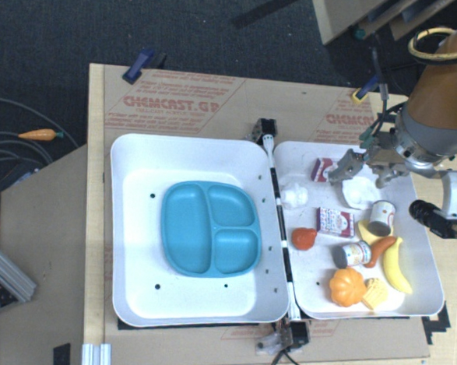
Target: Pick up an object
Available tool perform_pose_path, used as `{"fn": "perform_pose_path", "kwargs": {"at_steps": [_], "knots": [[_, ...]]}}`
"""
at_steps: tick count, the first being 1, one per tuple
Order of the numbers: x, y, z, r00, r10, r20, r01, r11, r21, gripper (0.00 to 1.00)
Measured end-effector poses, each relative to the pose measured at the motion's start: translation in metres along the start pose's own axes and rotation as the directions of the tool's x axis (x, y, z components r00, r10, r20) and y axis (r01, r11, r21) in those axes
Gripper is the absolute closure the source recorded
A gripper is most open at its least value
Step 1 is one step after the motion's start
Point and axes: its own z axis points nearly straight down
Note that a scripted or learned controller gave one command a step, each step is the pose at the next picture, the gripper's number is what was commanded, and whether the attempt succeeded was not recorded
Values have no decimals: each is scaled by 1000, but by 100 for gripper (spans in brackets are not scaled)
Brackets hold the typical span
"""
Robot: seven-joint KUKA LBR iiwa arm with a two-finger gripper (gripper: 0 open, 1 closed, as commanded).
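Camera view: we see grey arm's two-finger gripper [364, 168] hovering over back of right shallow white bin [430, 262]; fingers spread apart, nothing between them. Below fingers, crumpled white paper [359, 192]; red-white packet [322, 169] just left. Nearer front we note red-white carton [335, 222], small red ball [304, 238], yellow banana [397, 267], small orange pumpkin [347, 287]. Left white bin [127, 233] holds blue three-compartment plastic plate [210, 228]. Both bins sit on counter [172, 100].

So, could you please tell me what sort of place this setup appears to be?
Probably a robotics lab bench for pick-up trials: two white bins clamped to a cardboard-covered bench, toy food such as a banana, and loose cables on dark carpet.
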Motion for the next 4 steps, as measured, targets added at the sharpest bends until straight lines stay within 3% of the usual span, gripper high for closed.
{"fn": "perform_pose_path", "kwargs": {"at_steps": [1,2,4], "knots": [[-32,46,119,1000,1,1,-1,1000,3,0],[-34,75,140,1000,-1,1,1,1000,-2,0],[-22,74,140,1000,0,1,0,1000,0,0]]}}
